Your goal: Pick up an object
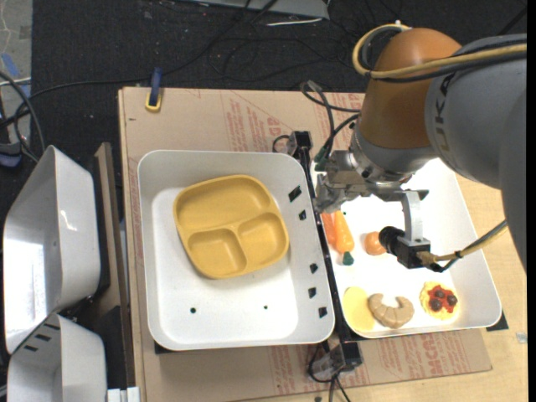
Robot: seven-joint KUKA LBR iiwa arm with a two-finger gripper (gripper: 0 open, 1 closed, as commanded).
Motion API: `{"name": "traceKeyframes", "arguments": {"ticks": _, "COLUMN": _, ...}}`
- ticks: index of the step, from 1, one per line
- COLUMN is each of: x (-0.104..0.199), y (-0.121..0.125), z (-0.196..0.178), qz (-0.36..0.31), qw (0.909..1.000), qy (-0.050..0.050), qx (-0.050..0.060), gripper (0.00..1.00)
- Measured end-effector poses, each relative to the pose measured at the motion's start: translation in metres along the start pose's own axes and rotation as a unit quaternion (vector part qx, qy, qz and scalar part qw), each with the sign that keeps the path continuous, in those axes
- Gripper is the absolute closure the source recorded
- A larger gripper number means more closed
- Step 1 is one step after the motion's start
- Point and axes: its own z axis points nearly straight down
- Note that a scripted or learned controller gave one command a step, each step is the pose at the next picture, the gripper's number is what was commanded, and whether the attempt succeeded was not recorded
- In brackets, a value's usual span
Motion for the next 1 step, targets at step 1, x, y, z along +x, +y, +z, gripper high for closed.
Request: {"name": "traceKeyframes", "arguments": {"ticks": 1, "x": 0.0460, "y": 0.0143, "z": -0.0036, "qz": 0.000, "qw": 1.0000, "qy": 0.000, "qx": 0.000, "gripper": 1.00}}
